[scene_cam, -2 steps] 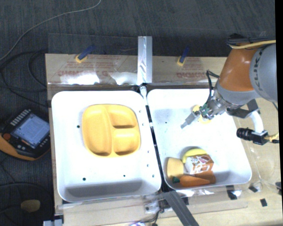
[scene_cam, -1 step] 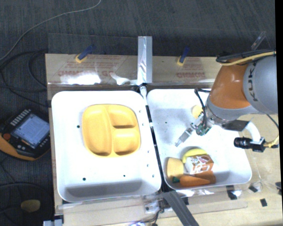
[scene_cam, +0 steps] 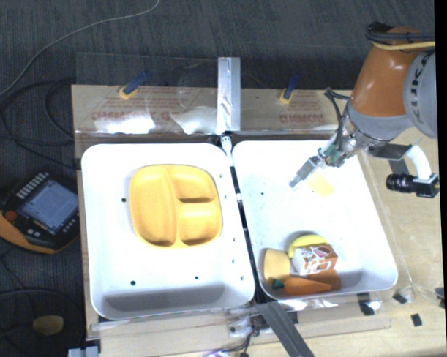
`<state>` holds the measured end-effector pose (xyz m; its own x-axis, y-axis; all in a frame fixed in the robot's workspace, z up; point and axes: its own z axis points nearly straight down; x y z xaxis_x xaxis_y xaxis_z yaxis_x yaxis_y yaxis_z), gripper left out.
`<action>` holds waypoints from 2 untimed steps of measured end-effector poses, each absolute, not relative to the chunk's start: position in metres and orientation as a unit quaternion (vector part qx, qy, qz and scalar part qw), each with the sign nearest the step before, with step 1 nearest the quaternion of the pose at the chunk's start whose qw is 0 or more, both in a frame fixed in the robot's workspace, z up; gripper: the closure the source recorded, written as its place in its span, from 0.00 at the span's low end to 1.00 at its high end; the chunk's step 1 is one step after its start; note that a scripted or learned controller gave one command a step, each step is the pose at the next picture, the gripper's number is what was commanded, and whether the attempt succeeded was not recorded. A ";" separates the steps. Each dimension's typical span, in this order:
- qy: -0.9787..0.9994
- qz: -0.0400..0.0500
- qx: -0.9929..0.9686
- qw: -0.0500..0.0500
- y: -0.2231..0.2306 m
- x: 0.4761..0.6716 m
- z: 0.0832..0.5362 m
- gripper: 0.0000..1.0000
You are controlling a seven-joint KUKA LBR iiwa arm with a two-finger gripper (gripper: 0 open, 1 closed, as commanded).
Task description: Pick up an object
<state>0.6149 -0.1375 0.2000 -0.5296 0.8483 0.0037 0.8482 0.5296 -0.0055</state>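
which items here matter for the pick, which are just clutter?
Job:
gripper, over the right bin
pile at that bin's near edge: carrot, yellow ball, orange-and-white pack, yellow wedge

Lying about:
yellow divided tray in the left bin
handheld pendant on the floor

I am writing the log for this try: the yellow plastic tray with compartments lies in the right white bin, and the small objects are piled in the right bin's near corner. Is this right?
Not quite. The camera view shows the yellow plastic tray with compartments in the left white bin, not the right one. The small objects are indeed piled in the near corner of the right white bin.
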 end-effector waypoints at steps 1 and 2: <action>-0.872 0.003 -0.490 0.004 -0.198 0.634 0.150 0.00; -0.889 0.001 -0.458 0.002 -0.210 0.651 0.091 0.00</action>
